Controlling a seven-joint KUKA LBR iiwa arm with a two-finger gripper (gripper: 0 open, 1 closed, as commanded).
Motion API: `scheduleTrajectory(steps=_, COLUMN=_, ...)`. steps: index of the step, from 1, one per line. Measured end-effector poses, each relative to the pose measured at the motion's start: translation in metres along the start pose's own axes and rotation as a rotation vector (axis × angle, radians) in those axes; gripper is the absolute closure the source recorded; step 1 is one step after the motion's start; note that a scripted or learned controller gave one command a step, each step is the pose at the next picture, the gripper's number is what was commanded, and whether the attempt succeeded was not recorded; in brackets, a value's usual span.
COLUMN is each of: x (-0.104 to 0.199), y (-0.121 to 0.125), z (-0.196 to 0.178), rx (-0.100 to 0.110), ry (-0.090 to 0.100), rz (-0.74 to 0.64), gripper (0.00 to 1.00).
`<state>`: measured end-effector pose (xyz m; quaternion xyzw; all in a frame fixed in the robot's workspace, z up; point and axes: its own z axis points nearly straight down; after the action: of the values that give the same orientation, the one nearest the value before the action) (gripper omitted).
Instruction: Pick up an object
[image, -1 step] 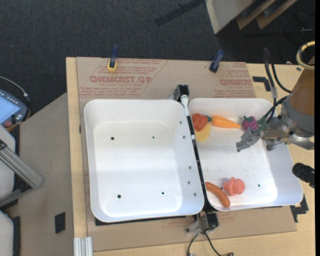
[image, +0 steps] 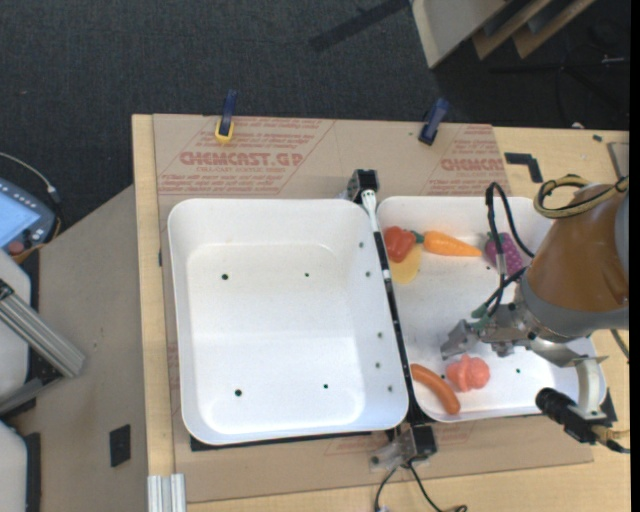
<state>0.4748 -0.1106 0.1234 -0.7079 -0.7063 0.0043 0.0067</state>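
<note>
Hangs low in the right bin (image: 430, 215): tool (image: 478, 340), grip state impossible to tell. Just near of it, a pink fruit (image: 468, 374) beside a sausage (image: 436, 388). Probably light, smooth, rounded plastic; best pinched across the middle.

Right bin (image: 440, 215): tomato (image: 399, 242), lemon (image: 405, 266), carrot (image: 451, 244) at far wall; sausage (image: 436, 388), pink ball (image: 468, 373) at near wall.

Single fixed camera, high above the table (image: 300, 150), tilted down at a slant. Moderate distance: both white bins (image: 200, 330) framed whole; floor beyond the table's far edge.
</note>
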Motion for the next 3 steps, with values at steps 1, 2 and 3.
scheduleTrajectory(steps=1, x=0.034, y=0.108, z=-0.067, rx=-0.03, ry=-0.004, rz=-0.01, gripper=0.0)
scheduleTrajectory(steps=2, x=0.055, y=0.057, z=-0.246, rx=-0.036, ry=-0.004, rz=-0.006, gripper=0.0)
scheduleTrajectory(steps=3, x=0.055, y=0.057, z=-0.247, rx=-0.02, ry=-0.005, rz=-0.004, gripper=1.0)
